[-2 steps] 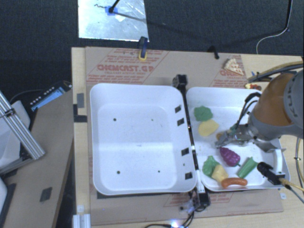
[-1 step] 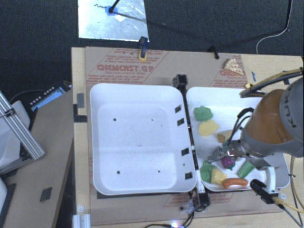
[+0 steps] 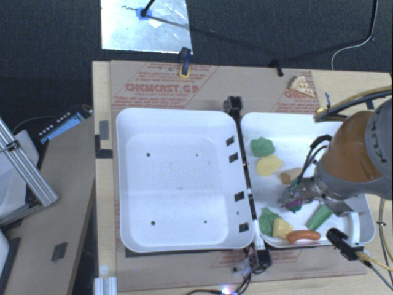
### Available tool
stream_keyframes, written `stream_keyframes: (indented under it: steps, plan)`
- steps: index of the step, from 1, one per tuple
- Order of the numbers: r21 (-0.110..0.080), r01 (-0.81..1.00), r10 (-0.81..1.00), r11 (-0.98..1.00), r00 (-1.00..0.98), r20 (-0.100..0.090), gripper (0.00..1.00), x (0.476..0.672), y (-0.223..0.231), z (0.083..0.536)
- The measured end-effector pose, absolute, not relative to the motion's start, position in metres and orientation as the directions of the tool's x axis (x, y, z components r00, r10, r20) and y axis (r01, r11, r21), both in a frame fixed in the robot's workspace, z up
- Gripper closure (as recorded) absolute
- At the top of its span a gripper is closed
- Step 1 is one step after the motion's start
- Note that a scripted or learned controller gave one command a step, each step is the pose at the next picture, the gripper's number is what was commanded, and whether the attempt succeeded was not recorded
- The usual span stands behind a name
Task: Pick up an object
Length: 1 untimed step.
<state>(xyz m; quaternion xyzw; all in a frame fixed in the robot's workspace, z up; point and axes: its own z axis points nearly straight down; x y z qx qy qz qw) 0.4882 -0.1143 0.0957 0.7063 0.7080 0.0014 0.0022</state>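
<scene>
My gripper (image 3: 293,199) hangs low over the middle of the right bin (image 3: 299,145), at the end of the grey arm with its orange band (image 3: 350,152). A small purple object (image 3: 295,206) lies right at its tip; whether it is held is unclear. Around it lie a green leafy piece (image 3: 263,146), a pale yellow piece (image 3: 269,165), a small brown piece (image 3: 286,177), a green block (image 3: 319,216), another green piece (image 3: 266,219), a yellow piece (image 3: 282,228) and an orange-red sausage shape (image 3: 303,236).
The left bin (image 3: 178,165) sits beside the right one, split from it by a black-clipped divider (image 3: 244,171). A triangular slice-shaped item (image 3: 301,86) lies on the cardboard behind the right bin. A yellow and blue clamp (image 3: 185,63) stands at the back edge.
</scene>
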Motion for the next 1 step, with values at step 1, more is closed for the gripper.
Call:
stream_keyframes:
  steps: [1]
  plan:
    - [0.014, 1.0, 1.0, 0.011, -0.011, -0.001, 1.0, 0.5917, -0.0443, 0.1897]
